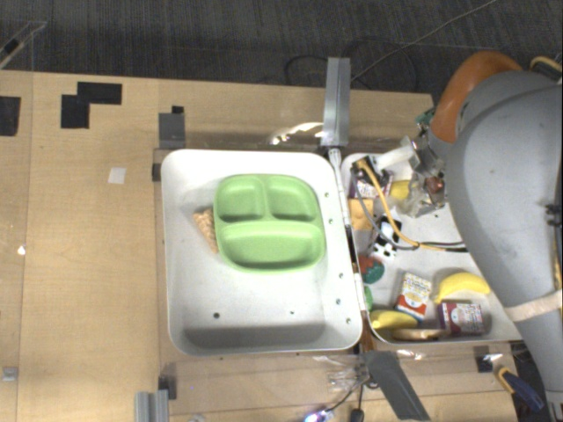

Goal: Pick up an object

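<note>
My gripper (425,181) hangs low over the far part of the right bin (440,236), under the orange band of the arm. A yellow object (400,190) lies right beside it on its left, touching or nearly so. Around it lie a dark packet (361,183) and a black-and-white toy (385,238). Nearer the front sit a green round piece (374,271), a small red-and-white box (413,294), a yellow lemon-like fruit (463,285), a dark jar (464,317) on its side and a banana (396,321). The arm hides the bin's right side.
The left bin (189,306) holds a green divided plate (266,221) with a tan cracker-like piece (205,227) poking out at its left edge. A metal post (337,104) stands at the back between the bins. Cables run across the right bin.
</note>
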`<action>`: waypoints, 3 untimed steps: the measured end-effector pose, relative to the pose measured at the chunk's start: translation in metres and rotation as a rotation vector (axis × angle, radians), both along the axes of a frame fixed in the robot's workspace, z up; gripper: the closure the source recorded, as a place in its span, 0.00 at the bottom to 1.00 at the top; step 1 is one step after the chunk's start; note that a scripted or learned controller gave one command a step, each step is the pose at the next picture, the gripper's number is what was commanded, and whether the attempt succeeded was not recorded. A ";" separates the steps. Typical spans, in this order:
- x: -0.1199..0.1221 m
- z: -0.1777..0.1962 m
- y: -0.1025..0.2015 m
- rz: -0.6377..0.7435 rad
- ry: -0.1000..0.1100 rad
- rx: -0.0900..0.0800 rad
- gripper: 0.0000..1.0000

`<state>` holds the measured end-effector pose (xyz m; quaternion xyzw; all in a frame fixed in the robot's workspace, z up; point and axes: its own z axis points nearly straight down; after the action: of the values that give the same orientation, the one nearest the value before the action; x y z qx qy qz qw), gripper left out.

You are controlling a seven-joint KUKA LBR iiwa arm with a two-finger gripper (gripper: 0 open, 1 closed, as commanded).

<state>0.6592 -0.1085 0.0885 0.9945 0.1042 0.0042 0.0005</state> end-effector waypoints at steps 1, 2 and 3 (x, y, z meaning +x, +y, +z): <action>-0.068 0.002 0.010 -0.004 -0.002 0.002 1.00; -0.106 0.003 0.020 -0.007 -0.009 -0.001 1.00; -0.117 0.004 0.018 -0.003 -0.013 -0.001 1.00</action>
<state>0.5422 -0.0902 0.0922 0.9947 0.1026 0.0107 0.0015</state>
